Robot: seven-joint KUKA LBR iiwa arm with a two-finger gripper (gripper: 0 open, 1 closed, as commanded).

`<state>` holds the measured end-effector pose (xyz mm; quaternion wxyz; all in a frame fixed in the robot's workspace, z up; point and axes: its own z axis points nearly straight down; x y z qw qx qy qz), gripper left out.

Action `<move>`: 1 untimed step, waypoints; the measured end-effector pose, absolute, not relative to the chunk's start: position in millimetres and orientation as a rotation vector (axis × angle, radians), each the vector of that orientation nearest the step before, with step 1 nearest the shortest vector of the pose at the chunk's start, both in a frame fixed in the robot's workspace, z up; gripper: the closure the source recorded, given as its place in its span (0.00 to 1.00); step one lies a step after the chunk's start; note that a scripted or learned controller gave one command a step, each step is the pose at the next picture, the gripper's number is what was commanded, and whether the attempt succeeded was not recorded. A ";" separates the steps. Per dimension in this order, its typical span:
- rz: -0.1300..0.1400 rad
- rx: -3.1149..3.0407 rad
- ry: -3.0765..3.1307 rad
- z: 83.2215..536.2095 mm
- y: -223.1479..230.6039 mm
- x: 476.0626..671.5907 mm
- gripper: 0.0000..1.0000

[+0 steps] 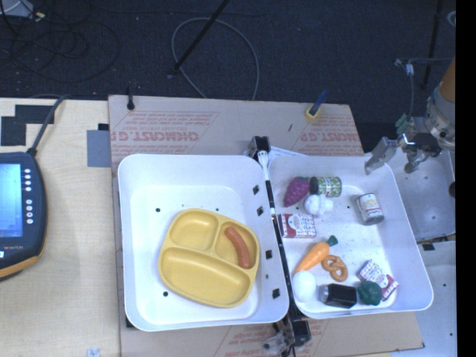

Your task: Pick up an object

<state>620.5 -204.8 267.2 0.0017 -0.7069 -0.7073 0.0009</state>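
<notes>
Pincer (396, 152) hangs at the right bin's (416, 262) upper right corner, its two fingers spread apart and gripping nothing. Nearest it in that bin lies one tin (370, 208). Further left come one green-labelled jar (328, 187), one purple fruit (297, 191), one white lump (317, 204) and one red-and-white carton (299, 226). Lower down lie one carrot (315, 255), one pretzel (335, 268), one egg (303, 283), one black block (339, 295), one dark green piece (370, 293) and one small packet (374, 273). The left bin (141, 199) holds one yellow tray (208, 257) with one sausage (239, 245) in it. One handheld screen (15, 207) rests on the tabletop (67, 288) at far left.
</notes>
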 end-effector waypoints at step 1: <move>0.007 -2.207 -2.218 187.7 -132.5 620.0 0.00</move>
